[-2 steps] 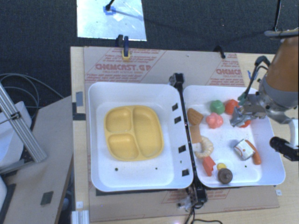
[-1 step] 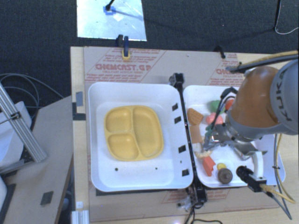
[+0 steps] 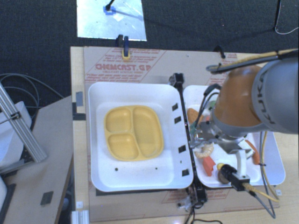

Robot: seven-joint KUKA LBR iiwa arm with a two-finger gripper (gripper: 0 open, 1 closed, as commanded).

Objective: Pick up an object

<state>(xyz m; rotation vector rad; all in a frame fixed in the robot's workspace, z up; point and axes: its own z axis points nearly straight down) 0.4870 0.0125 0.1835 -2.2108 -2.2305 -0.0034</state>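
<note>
Arm hangs over right bin, near its left wall. Jaws hidden under wrist: cannot tell their state. Red block lies just below wrist, toward bin's front edge, long axis slanted.

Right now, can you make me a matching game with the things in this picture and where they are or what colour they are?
Things:
1. divided tray
2. robot arm
3. small red piece
4. clamp

Descriptions:
A. red, lying in the right bin
B. yellow, lying in the left bin
C. at the board's far edge
D. grey and orange, over the right bin

Pairs: 1-B, 2-D, 3-A, 4-C
</note>
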